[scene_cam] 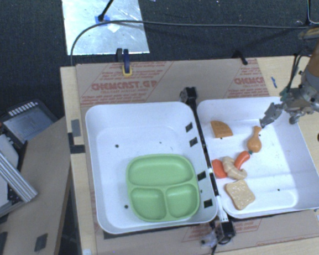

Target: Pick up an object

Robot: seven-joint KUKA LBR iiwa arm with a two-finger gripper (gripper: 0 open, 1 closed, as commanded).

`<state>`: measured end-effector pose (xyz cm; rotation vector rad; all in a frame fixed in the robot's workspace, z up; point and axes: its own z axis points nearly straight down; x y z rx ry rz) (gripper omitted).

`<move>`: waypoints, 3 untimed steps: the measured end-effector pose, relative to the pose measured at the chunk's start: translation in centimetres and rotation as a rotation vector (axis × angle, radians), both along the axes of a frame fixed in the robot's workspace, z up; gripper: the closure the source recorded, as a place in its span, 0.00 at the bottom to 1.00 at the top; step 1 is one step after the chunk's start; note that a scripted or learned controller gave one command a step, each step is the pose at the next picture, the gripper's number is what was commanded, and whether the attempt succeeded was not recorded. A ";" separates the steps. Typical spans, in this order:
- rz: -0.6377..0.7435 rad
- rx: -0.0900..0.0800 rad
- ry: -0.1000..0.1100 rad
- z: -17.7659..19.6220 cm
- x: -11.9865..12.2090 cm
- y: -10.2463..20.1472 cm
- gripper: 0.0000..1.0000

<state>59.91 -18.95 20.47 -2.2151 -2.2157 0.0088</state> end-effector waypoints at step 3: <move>0.002 -0.002 -0.009 -10.0 -0.2 0.2 0.00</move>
